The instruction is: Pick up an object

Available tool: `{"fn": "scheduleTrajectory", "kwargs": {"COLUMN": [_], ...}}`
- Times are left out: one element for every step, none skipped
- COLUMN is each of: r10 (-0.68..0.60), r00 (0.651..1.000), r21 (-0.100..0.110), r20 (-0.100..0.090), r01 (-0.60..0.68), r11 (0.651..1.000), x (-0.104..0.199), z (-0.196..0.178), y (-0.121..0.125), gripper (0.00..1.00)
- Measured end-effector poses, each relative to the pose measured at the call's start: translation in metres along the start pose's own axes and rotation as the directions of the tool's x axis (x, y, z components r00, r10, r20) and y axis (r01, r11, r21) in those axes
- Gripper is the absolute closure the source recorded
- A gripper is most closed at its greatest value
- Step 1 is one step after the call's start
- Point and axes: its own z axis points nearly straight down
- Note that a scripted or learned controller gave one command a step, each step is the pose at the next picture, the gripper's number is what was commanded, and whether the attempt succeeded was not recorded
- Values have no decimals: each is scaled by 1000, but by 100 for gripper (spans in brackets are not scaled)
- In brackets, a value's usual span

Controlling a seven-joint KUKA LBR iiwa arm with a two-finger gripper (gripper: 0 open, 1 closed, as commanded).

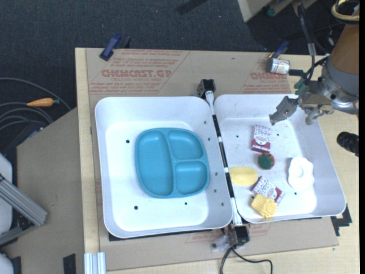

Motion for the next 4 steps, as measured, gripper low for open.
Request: {"fn": "scheduleTrajectory", "kwargs": {"r10": [2,-1,1,-2], "r00": [1000,1000,1000,1000], "r21": [2,-2,-4,-4], "r20": [0,0,1,0], "r01": [-2,1,-1,2], "r11": [1000,1000,1000,1000], "x": [-30,19,18,88], "z": [153,193,182,91], "y": [-27,48,49,56], "gripper": [0,0,100,100]}}
